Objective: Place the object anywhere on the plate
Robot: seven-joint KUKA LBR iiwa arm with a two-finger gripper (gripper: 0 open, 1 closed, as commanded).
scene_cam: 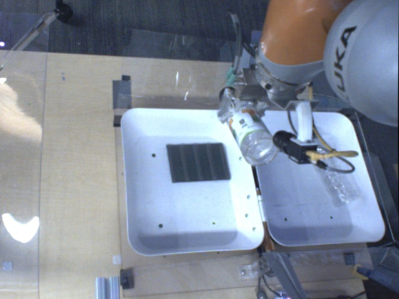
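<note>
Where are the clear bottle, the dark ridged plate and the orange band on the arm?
clear bottle (252, 137), camera view, middle of its body
dark ridged plate (198, 162), camera view, centre of its top
orange band (296, 17), camera view, its broad face

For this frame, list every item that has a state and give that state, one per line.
Clear bottle: lifted and tilted, over the seam between the two bins, below the wrist.
Dark ribbed plate: lying flat in the left bin, nothing on it.
Gripper: above the bottle's cap end; grip not visible.
Right bin: holds a small clear item.
</note>
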